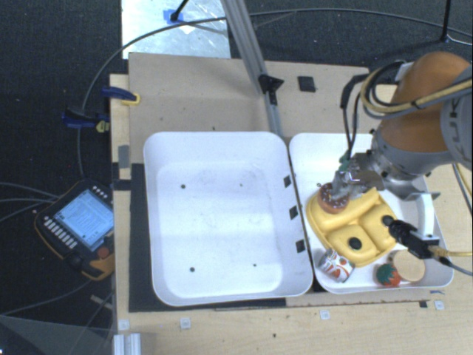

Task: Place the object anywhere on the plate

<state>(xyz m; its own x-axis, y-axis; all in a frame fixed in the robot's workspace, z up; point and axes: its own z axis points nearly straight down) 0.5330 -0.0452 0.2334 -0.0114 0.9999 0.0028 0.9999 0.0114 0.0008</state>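
Two white bins on the bench: left bin (159, 198) and right bin (303, 154). In the right bin lies one yellow plate (355, 224), toward its front half. On the plate's back-left edge sits one small brown-red object (334, 202), possibly a toy donut. The gripper (344, 186) is directly over that object; can't tell finger state. At the right bin's front edge: one red-white can (336, 266), one green-red ball (386, 274), one tan disc (409, 266).

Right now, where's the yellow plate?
The yellow plate lies in the right bin, toward its near end, under the claw. A small can sits just in front of it.
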